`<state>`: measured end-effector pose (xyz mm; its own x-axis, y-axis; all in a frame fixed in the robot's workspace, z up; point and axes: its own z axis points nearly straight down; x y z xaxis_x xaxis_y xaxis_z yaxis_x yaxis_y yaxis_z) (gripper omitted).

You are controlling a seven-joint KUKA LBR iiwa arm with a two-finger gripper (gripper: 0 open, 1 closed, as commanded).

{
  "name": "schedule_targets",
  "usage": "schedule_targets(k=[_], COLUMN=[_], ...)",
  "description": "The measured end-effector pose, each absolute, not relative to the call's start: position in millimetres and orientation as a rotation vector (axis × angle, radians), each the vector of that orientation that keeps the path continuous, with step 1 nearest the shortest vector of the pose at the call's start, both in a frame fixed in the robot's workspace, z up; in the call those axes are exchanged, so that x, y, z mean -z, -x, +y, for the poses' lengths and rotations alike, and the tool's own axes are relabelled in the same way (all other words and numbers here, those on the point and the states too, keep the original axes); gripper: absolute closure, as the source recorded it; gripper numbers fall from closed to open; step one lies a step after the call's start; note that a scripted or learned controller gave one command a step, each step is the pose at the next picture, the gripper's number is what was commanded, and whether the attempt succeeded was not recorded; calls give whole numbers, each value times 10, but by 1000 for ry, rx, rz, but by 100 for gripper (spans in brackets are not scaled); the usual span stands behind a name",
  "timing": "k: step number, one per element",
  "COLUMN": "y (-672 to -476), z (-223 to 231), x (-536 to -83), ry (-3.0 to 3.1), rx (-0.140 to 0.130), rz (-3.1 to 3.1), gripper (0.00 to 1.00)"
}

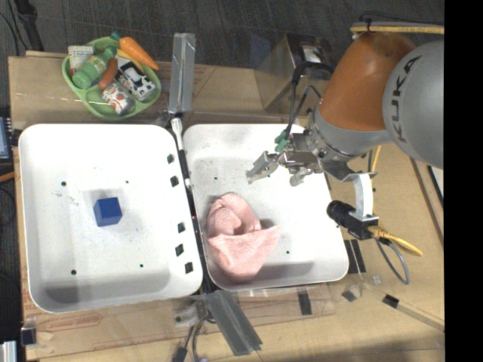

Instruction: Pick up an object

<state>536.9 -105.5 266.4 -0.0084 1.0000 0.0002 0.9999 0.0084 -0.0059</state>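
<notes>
Over the right-hand shallow white bin (317,266) hangs the end effector (275,166), its two metal fingers spread apart with nothing between them. Below it and slightly to its left, a soft pink crumpled cloth (238,236) lies on that bin's floor, clear of the fingertips. Far to its left, in the left white bin (45,277), sits a small blue cube (108,210). Up and well to the left of the end effector, on the table (226,81), stands a green bowl of toy food (112,78).
</notes>
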Motion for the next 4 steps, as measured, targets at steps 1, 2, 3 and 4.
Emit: schedule_targets(k=[1,2,3,4], y=[-5424,-5203,-5210,-5294], z=[-1200,-1636,-1632,-1170], x=[-1522,-918,-1016,-2402], ry=[2105,2070,2063,2110], rx=[-7,-2,-2,1], rz=[-2325,-2360,-2367,-2329], gripper=[0,0,100,100])
